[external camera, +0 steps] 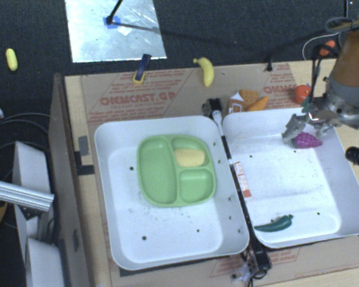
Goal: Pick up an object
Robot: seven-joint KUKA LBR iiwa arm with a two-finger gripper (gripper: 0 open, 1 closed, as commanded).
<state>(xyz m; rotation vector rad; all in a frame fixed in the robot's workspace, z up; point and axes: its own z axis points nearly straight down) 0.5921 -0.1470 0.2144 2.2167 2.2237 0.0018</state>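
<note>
Your claw (306, 126) sits low over the right bin (340, 218), right at the purple grape bunch (307, 139); I cannot tell its state. Nearest to you, the green pepper (274, 224) lies by the front wall. Farther off, the grapes lie close to the back wall, so you may see the claw push them away and slip.

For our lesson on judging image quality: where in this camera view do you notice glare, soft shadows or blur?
In the camera view, glare washes out the silver sheet at top; the white bins are bright and evenly lit, with only a faint shadow round the green divided plate; the hand over the purple grapes looks slightly blurred; the green pepper stays fairly sharp.
</note>
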